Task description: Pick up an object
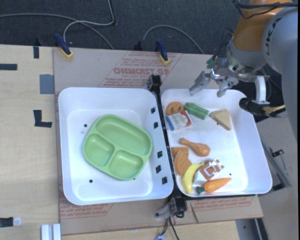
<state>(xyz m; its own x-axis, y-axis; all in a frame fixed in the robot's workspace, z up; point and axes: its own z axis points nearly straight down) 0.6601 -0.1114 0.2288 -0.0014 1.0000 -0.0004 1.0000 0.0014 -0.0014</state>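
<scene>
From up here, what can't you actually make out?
- Milk carton label: too small to read, camera view.
- Small red-and-white box: print too small and blurred.
- Waffle: partly covered by the banana.
- Arm: cut off by the top and right edges.

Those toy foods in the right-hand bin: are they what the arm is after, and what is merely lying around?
For the job: open two-finger gripper; yellow plastic banana; orange toy carrot; tan drumstick; green cylinder; tan sandwich wedge.

Just lying about: green divided plate; blue-and-yellow clamps; black cables.
</scene>
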